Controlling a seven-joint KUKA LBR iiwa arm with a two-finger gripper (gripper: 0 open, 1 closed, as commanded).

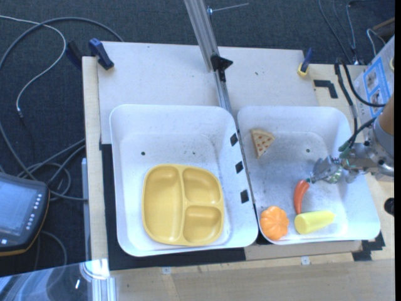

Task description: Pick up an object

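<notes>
In the right bin [276, 121] lie a pizza slice [261, 142] at the back left, a red-orange chili pepper [301, 195] in the middle, an orange pumpkin-like toy [274, 222] at the front left and a yellow cylinder [314, 221] at the front. My gripper [323, 171] reaches in from the right edge, low over the bin, just above and right of the chili pepper's upper end. Nothing shows between its fingers. Whether it touches the pepper is unclear.
The left bin [125, 127] holds a yellow divided plate [183, 204]. A metal rail [203, 24] runs from the top down between the bins. Blue [100, 52] and yellow [305, 66] clamps sit at the bench's back corners. Cables lie on the floor at left.
</notes>
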